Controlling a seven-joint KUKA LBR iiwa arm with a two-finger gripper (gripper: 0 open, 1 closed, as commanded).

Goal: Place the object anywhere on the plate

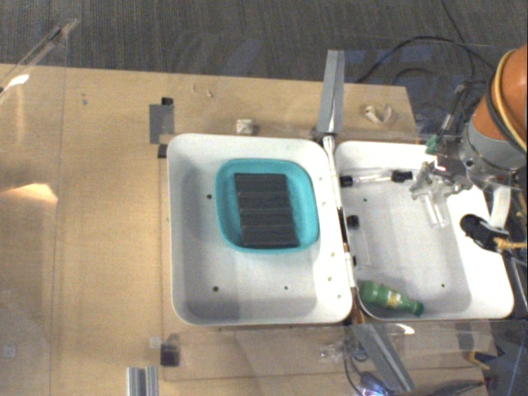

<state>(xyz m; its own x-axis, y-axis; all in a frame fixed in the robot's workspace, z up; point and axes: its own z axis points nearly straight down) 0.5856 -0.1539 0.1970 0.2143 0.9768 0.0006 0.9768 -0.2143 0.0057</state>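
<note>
A square teal plate [224,190] sits in the left bin [190,291], with a dark grey ridged block [264,211] lying on its middle. In the right bin [412,258], a small green bottle [391,299] lies on its side in the front left corner. My gripper [436,209] hangs over the back right part of the right bin, well away from the bottle and far right of the plate. I see nothing held in it.
A thin pale rod with black ends [375,176] lies near the back wall of the right bin. A grey metal post [332,89] stands behind the wall between the bins. Small black clips [352,220] sit along that wall.
</note>
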